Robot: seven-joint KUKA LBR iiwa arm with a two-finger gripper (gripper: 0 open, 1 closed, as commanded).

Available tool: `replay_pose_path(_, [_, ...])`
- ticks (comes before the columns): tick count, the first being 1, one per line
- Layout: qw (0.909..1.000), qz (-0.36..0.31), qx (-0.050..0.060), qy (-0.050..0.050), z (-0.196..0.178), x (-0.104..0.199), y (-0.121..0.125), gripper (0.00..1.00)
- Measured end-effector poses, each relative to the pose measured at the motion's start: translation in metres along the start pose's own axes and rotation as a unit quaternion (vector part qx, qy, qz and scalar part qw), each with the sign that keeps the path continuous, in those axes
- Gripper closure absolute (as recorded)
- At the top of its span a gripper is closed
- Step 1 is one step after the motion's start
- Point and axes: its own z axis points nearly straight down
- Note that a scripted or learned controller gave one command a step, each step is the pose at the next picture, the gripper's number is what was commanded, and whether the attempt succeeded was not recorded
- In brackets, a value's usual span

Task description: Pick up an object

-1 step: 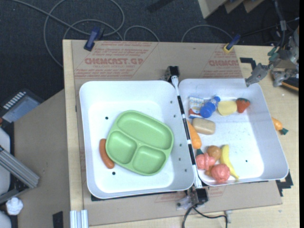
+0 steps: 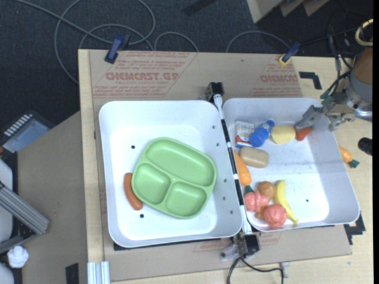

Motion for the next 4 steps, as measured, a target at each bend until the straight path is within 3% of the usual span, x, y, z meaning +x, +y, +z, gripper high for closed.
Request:
replay_pose_path(1, [1.0000,0.000,0.001,0.000,0.060,0.044,-0.086,0.00])
replay_pose_path(2, [1.0000,0.000,0.000,0.000,0.083,0.104,-0.121,0.00])
replay_pose_path(3, [1.0000,0.000,-0.002,0.000,0.073,0.104,-0.121,1.00])
replay_pose_path(4, [1.0000,-0.001,-0.001,0.000,-0.017,0.199,-0.074,1.00])
